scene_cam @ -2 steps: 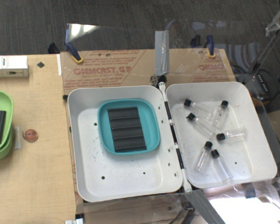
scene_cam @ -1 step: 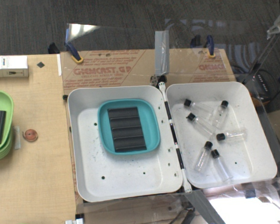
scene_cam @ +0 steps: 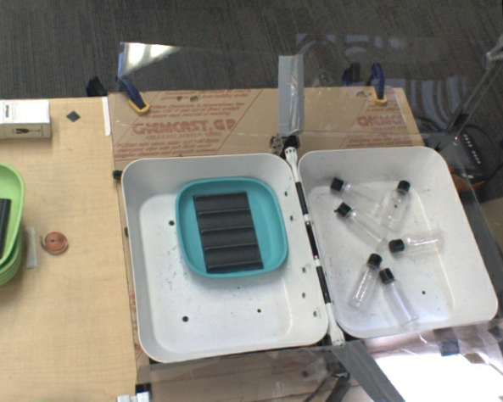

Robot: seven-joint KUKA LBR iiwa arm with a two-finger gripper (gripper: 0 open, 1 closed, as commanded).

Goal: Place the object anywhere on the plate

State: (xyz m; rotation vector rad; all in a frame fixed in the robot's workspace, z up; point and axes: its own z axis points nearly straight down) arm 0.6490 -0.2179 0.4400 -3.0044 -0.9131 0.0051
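Over in my right bin (scene_cam: 462, 306), clear vials (scene_cam: 380, 222) lie jumbled and could roll; plate (scene_cam: 274, 228) waits left. Claw state: can't tell.

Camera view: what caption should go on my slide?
Clear vials lie scattered in the right bin; a teal plate waits in the left bin.
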